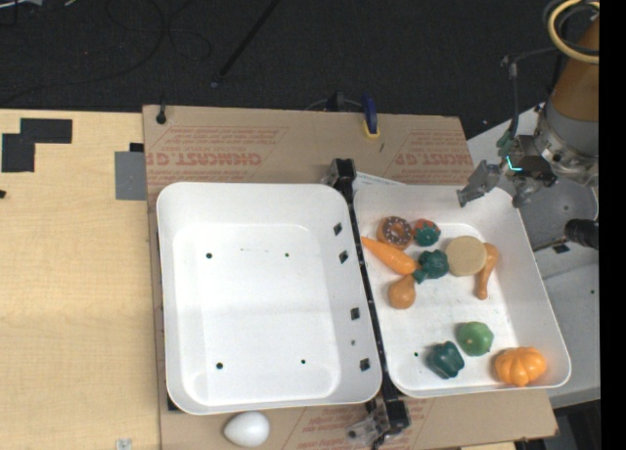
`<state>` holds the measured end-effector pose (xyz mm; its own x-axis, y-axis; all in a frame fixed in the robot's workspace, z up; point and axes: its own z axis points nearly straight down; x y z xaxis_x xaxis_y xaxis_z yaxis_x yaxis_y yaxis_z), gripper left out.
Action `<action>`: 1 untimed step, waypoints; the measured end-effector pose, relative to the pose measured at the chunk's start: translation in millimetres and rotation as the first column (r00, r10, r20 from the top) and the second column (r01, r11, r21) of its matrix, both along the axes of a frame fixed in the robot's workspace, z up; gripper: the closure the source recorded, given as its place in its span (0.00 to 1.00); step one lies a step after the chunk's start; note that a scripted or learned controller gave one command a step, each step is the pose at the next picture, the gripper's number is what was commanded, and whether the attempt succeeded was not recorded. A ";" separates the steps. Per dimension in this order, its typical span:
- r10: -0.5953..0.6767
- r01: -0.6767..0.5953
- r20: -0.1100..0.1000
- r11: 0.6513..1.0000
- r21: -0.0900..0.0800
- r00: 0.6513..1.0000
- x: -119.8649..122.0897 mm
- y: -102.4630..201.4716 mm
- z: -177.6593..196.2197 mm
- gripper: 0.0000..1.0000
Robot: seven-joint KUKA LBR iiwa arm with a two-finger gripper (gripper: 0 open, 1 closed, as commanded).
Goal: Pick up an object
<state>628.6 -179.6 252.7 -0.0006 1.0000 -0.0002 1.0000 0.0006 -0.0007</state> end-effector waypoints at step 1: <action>-0.002 0.002 -0.012 1.000 0.004 1.000 -38.3 23.0 -97.6 0.00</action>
